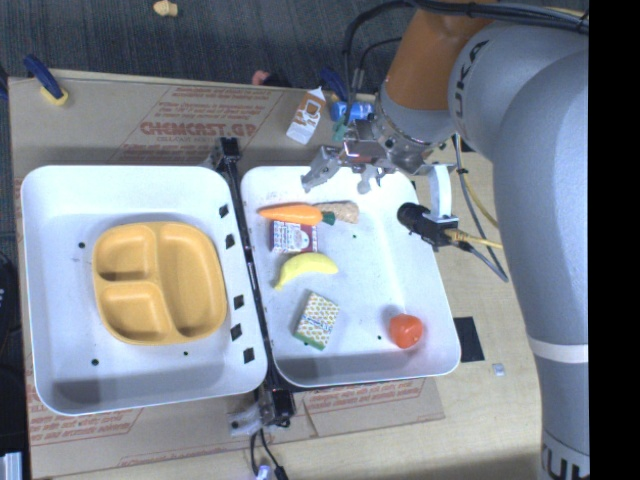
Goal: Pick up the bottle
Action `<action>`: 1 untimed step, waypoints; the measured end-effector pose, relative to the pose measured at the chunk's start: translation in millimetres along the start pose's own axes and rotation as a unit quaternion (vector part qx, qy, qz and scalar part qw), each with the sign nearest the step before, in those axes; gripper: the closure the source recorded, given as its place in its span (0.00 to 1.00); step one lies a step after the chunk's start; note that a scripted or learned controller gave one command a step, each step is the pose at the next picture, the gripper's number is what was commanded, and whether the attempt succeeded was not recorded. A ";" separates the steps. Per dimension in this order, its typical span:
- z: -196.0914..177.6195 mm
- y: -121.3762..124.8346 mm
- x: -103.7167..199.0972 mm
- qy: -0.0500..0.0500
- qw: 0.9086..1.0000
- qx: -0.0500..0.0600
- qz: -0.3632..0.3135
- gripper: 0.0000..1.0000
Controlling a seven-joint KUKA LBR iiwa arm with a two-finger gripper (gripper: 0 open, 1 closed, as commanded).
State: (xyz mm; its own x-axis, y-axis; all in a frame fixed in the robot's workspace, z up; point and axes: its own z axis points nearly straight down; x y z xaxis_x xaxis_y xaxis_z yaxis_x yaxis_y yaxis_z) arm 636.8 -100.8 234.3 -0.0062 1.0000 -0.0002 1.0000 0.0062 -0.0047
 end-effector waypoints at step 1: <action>-10.0 0.2 0.7 0.000 1.000 0.001 -0.002 1.00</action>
State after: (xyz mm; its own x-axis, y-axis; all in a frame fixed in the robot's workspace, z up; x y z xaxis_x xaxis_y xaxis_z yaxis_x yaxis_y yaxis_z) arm 637.1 -100.1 244.4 -0.0110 0.9999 0.0004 0.9999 0.0110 -0.0072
